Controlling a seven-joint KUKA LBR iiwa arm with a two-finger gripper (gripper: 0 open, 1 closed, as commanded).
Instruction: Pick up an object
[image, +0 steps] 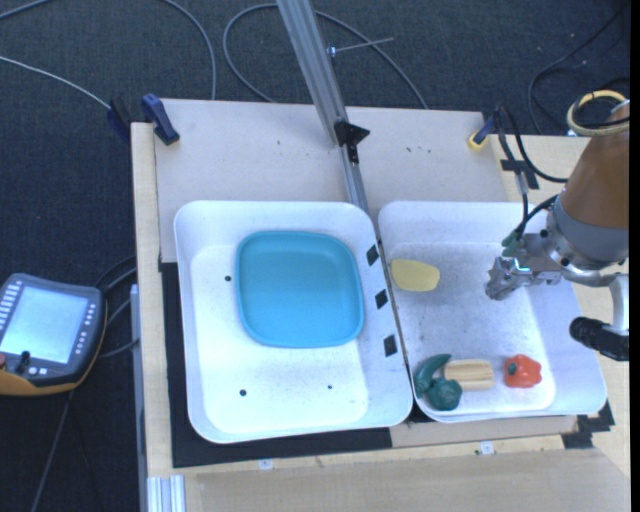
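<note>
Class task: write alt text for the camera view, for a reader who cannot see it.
A robot gripper hovers over the right white bin, which holds a yellow piece, green toy, wooden block and red toy. The left bin holds a blue plate.

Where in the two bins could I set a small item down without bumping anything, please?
Right bin: bare floor in the middle, between the yellow piece at the left wall and the gripper. Its near edge is crowded: green toy, wooden block and red toy in a row. Left bin: the near strip below the blue plate is free.
</note>
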